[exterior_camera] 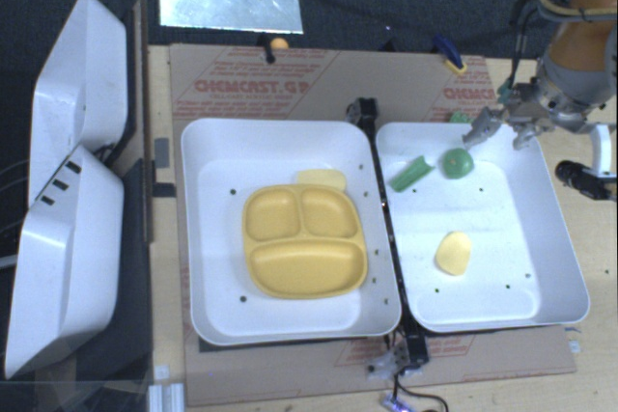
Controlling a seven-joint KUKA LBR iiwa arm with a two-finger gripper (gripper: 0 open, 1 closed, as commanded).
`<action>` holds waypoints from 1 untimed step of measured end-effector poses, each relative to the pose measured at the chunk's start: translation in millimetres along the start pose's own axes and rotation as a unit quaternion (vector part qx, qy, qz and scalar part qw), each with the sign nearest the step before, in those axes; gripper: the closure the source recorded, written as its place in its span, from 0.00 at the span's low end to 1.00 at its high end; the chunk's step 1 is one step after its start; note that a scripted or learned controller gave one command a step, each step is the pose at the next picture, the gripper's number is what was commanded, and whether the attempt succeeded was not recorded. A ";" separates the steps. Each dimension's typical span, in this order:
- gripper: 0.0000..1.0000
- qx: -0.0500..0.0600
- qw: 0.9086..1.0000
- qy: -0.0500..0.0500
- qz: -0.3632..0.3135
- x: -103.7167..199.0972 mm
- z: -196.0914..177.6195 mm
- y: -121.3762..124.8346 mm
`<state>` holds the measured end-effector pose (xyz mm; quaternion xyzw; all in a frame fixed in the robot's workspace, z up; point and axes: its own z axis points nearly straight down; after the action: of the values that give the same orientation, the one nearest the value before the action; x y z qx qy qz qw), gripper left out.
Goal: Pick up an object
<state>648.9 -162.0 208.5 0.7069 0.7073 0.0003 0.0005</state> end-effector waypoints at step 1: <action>0.00 -0.004 1.000 -0.001 0.001 2.5 -81.4 -71.5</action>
<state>577.3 -159.5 289.8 0.7073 0.7069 0.0027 0.0041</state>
